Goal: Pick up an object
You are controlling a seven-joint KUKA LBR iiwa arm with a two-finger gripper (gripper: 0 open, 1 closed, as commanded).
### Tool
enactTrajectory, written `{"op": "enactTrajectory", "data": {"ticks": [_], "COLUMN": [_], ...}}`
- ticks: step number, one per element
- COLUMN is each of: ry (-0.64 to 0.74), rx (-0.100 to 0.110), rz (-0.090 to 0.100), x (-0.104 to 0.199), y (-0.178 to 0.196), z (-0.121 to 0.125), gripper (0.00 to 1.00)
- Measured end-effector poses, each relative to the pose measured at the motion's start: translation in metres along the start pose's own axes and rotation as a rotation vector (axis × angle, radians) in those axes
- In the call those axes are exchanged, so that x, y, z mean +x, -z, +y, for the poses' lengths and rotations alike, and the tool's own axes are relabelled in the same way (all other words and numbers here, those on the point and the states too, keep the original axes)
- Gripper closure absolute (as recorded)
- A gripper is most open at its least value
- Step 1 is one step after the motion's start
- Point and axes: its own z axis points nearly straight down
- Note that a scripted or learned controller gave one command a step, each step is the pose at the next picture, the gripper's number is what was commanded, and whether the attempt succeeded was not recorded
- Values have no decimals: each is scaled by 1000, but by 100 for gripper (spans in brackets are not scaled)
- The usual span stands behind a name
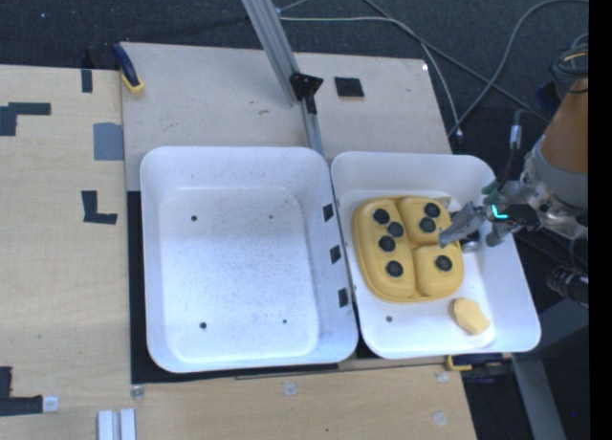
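Gripper (466, 228) hovers at the right edge of a large yellow foam block with dark round spots (406, 247) in the right white bin (507, 319)

Whether its dark fingers are parted or closed on anything cannot be told; arriving at the block's rim, they risk glancing off, while a small yellow lump (469, 316) lies loose nearby

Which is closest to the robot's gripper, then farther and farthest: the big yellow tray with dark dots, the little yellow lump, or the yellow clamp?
1. Big yellow tray, right beside the gripper.
2. Little yellow lump, right bin's near corner.
3. Yellow clamp, far upper left on the bench.
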Motion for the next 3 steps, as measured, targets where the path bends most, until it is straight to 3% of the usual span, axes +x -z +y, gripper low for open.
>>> {"op": "enactTrajectory", "data": {"ticks": [1,3], "ry": [0,-1], "rx": [-1,5], "rz": [0,1], "x": [0,3], "y": [0,-98], "z": [0,-11], "gripper": [0,0]}}
